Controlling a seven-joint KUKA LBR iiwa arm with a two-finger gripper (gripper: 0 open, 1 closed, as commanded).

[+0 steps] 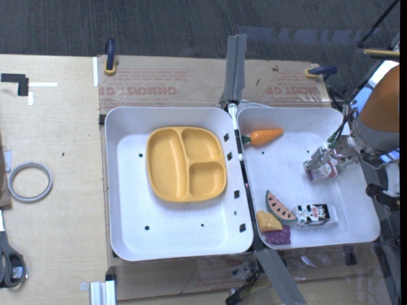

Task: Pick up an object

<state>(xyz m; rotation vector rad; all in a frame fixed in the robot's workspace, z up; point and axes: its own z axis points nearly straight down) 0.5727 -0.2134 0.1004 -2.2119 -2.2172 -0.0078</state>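
Observation:
The right bin [356, 230] holds an orange toy carrot [264, 136] near its back left corner. A watermelon slice [280, 206], a yellow wedge [267, 221], a purple piece [278, 236] and a small black-and-white box [313, 214] lie along its front. My gripper [320, 166] hangs low over the right middle of this bin, behind the box and apart from the carrot. Something small and pinkish shows at its tip, too blurred to identify. The grey arm with its orange band [385, 107] comes in from the right.
The left bin [127, 221] holds a yellow divided plate [186, 164]. A grey divider [234, 68] stands behind the bins. On the wooden bench to the left lie a tape ring [28, 182] and scissors [9, 265]. Clamps [110, 56] sit on the cardboard at the back.

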